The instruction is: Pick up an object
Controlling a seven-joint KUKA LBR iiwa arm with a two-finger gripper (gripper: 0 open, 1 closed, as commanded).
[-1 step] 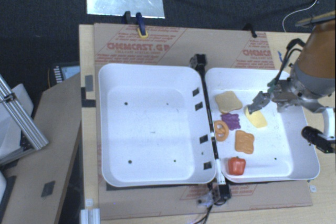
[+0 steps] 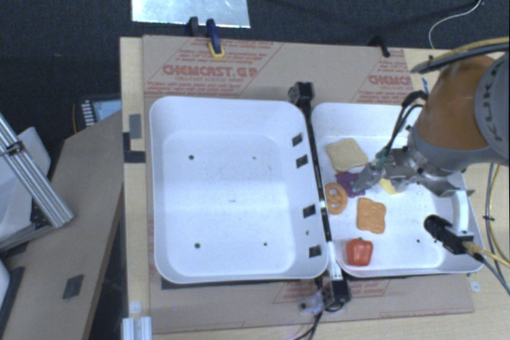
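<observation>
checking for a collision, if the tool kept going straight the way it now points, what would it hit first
The tool points toward the left of the view, into the right bin. First in that line looks to be the purple piece at its tip, then the pretzel. Height above them is unclear.

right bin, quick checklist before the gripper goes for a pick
1. Gripper is over the right bin: ok.
2. Candidate beneath it: purple piece sits right at the tip: ok.
3. Something already gripped: cannot tell, the tip is too small and blurred.
4. Neighbours crowding the purple piece: tan slice above and pretzel below lie close: not ok.
5. Easier targets with space: orange piece and red pepper lie apart: ok.
6. Yellow piece partly hidden by the wrist: cannot tell its shape.
</observation>
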